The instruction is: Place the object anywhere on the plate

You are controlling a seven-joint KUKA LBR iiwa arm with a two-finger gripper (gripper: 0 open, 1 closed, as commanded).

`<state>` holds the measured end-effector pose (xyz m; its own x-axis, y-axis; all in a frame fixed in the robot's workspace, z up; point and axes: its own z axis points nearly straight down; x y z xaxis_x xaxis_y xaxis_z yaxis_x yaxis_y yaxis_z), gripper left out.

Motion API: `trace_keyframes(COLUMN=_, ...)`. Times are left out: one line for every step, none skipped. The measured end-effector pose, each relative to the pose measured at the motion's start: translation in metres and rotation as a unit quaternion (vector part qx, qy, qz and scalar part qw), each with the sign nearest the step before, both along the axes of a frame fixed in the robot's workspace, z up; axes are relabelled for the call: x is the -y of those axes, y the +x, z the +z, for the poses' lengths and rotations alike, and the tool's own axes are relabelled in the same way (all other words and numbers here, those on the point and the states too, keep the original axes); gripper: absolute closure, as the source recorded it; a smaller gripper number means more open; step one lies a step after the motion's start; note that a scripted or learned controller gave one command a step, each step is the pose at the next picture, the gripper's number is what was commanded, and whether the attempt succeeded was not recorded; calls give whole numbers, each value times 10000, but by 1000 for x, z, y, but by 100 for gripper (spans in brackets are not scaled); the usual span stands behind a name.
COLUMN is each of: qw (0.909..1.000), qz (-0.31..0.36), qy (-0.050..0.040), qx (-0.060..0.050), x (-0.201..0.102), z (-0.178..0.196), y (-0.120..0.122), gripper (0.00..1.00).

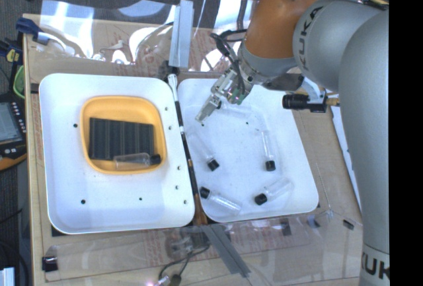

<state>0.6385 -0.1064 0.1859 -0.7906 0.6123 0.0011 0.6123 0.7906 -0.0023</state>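
One tube (135, 160) already on plate (89, 113), at 6 o'clock. End effector (213, 104) over right bin (301, 192), grip state unclear. Tubes (267, 149) left there.

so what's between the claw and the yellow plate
In the camera view, the left bin's right wall and the dark seam between the bins lie between the claw and the yellow plate; otherwise bare white floor.

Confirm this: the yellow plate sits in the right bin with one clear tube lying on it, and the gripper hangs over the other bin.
Wrong on the bin. The camera view shows the yellow plate in the left bin, with one clear tube lying on it. The gripper hangs over the right bin.
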Motion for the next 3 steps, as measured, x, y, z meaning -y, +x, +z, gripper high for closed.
trace_keyframes(qw=9964, qz=-848, qy=5, qx=-5, x=-51, z=6, y=-45, gripper=0)
trace_keyframes(qw=9993, qz=365, qy=1, qx=17, x=-24, z=6, y=-20, gripper=0)
trace_keyframes(qw=9868, qz=1620, qy=-7, qx=36, x=22, z=22, y=1, gripper=0)
